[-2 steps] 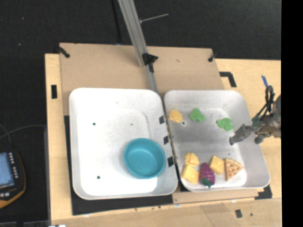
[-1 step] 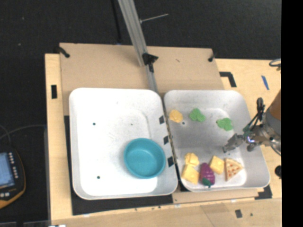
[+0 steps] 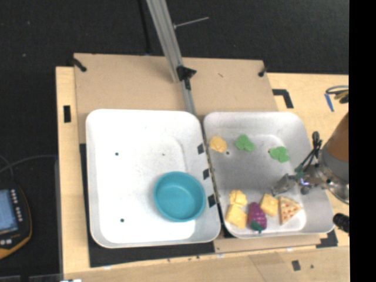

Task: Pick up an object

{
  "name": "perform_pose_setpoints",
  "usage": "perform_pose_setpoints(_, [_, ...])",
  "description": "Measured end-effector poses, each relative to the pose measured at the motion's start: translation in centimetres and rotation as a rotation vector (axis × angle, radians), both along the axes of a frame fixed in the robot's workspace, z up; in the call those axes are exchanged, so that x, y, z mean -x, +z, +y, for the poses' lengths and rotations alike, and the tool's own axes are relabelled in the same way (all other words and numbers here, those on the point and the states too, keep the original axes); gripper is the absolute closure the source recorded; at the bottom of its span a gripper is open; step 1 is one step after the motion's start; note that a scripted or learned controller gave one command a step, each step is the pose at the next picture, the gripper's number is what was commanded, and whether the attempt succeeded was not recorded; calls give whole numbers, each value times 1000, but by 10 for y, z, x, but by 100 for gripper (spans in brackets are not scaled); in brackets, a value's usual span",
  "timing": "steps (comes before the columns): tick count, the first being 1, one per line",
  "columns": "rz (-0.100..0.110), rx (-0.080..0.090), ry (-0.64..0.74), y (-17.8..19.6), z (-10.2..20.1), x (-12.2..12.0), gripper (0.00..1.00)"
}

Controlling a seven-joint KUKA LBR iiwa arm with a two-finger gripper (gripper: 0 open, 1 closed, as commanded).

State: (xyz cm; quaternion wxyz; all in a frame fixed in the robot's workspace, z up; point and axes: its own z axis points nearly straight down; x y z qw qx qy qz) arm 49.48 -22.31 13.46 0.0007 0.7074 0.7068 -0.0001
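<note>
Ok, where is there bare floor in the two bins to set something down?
Left bin: bare all round the blue bowl, widest toward its far and left walls. Right bin: a bare patch mid-floor, between the green pieces and the near row. Crowded: near edge, with yellow blocks, purple piece, pizza slice and the hand.

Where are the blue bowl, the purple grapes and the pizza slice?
Round blue plastic bowl (image 3: pixel 177 196): camera view, on its inner floor.
Purple toy grape bunch (image 3: pixel 257 215): camera view, on the cluster's middle.
Triangular toy pizza slice (image 3: pixel 288 209): camera view, on its topping face.
</note>
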Motion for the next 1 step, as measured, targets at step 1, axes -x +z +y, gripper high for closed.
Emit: perform_pose_setpoints(1, [-6, 1, -3, 11, -1, -2, 100])
